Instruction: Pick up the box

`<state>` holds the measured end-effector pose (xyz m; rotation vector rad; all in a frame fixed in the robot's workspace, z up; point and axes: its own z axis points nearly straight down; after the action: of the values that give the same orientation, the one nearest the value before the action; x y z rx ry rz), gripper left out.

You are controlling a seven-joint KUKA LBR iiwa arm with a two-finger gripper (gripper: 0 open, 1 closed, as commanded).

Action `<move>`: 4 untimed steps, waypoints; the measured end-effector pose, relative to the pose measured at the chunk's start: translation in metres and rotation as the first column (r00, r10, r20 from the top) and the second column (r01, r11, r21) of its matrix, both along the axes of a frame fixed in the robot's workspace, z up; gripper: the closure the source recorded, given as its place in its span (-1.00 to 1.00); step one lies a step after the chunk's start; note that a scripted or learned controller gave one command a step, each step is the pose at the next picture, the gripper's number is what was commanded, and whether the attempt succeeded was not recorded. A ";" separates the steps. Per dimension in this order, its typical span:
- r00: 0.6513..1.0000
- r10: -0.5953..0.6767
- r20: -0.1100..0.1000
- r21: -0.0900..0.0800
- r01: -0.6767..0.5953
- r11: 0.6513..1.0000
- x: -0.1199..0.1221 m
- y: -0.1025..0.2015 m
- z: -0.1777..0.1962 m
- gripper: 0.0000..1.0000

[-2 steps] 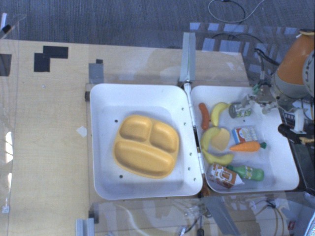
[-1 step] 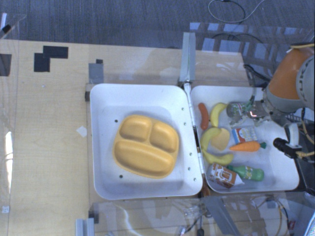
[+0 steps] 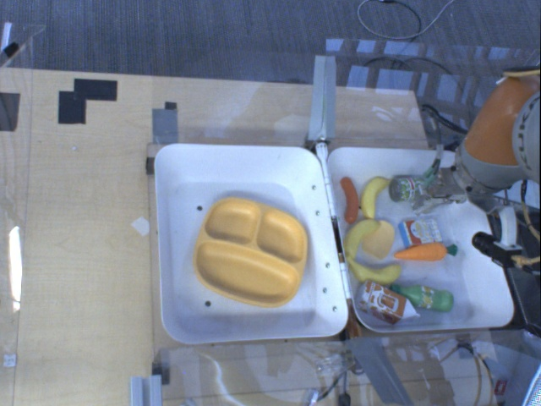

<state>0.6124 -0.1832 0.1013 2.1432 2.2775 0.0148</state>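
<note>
1. Two white bins sit side by side on a wood bench (image 3: pixel 84 244); left bin (image 3: pixel 173 218), right bin (image 3: pixel 482 290).
2. The left bin holds a yellow divided tray (image 3: pixel 251 250), roughly centred and lying flat.
3. The right bin holds all the small items, crowded toward its left half.
4. Two things here could be the box, and I cannot tell which is meant. The brown box (image 3: pixel 382 303) lies at the bin's near left corner. The white box (image 3: pixel 420 229) lies mid-bin.
5. The brown box lies on its side, touching the green bottle (image 3: pixel 428 297) just to its right.
6. The white box lies just above the carrot (image 3: pixel 420 252), touching or nearly touching it.
7. A sausage (image 3: pixel 347 200) lies along the bin's left wall, with a small banana (image 3: pixel 373 196) just beside it.
8. A bigger banana (image 3: pixel 362 252) curves below them, around a pale yellow disc (image 3: pixel 380 239).
9. A can (image 3: pixel 406 189) lies on its side at the far part of the bin, right of the small banana.
10. The arm (image 3: pixel 499 142) reaches in from the right, orange band up top.
11. The gripper (image 3: pixel 436 188) is at the can's right end, touching or just beside it. How wide it stands cannot be told, and nothing is seen held.
12. The gripper is apart from the white box and well apart from the brown box.
13. Black tape patches (image 3: pixel 84 98) mark the bench at far left.
</note>
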 end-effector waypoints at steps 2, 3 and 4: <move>1.000 0.005 0.014 -0.002 -0.005 1.000 0.005 0.001 0.025 1.00; 1.000 0.005 0.014 -0.002 -0.005 1.000 0.005 0.001 0.025 -1.00; 1.000 0.005 -0.007 0.000 -0.005 1.000 0.000 0.023 -0.013 -1.00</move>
<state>0.6125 -0.1604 0.0884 2.1419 2.2868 0.0074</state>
